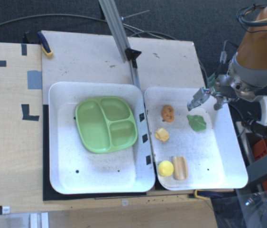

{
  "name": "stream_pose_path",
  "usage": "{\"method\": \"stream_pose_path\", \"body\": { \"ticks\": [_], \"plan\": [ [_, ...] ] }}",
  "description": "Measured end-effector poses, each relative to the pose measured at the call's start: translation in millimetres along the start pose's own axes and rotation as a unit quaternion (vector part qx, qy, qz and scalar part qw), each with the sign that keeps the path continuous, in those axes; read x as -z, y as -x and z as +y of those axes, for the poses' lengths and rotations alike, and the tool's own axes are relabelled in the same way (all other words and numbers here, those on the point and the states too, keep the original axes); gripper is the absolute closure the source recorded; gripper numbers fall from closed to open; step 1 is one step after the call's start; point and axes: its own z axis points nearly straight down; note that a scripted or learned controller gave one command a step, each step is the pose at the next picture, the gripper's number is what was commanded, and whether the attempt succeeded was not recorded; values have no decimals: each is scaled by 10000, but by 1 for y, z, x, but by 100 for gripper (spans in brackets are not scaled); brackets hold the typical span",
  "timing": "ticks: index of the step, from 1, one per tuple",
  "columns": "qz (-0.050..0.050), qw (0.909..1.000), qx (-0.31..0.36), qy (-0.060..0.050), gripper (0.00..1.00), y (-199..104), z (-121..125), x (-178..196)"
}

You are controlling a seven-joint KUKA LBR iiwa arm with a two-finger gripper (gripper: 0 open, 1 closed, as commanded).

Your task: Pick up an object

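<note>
Grey metal fingers [198,99] of my gripper [207,100] look spread apart with nothing between them, hovering over the right white bin [228,141]. Just below them I see a green leafy toy [197,122]; farther off lie an orange pretzel-like piece [167,113], a yellow ball [165,168] and a tan hot-dog bun [179,167].

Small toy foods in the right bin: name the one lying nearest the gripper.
The green leafy toy piece, just below the gripper. The orange piece, yellow chunk, yellow ball and tan bun lie farther away.
</note>
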Motion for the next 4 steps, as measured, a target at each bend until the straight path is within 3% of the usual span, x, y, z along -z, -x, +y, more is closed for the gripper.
{"method": "stream_pose_path", "body": {
  "ticks": [1,4],
  "plan": [
    [1,10000,0,-1,0,0,0,0],
    [2,10000,-13,-36,0,13,-11,-157]
  ]
}}
